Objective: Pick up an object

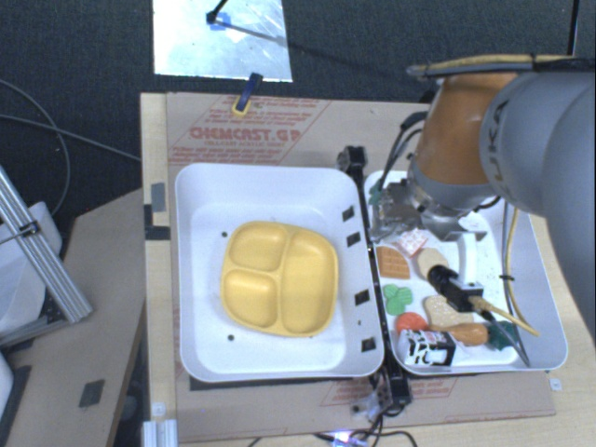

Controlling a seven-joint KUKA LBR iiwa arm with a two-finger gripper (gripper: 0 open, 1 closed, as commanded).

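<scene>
Reaching arm (466, 138) crowding right bin (549, 329) of toys, gripper (396, 214) state unclear, yellow tray (279, 277) left.

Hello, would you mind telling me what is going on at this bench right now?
A grey and orange robot arm reaches in from the right and hangs low over the far end of the right bin, which holds a jumble of small toy food items. Its job is to pick one up; nothing is visibly lifted. The left bin holds a yellow divided plate, lying untouched.
</scene>
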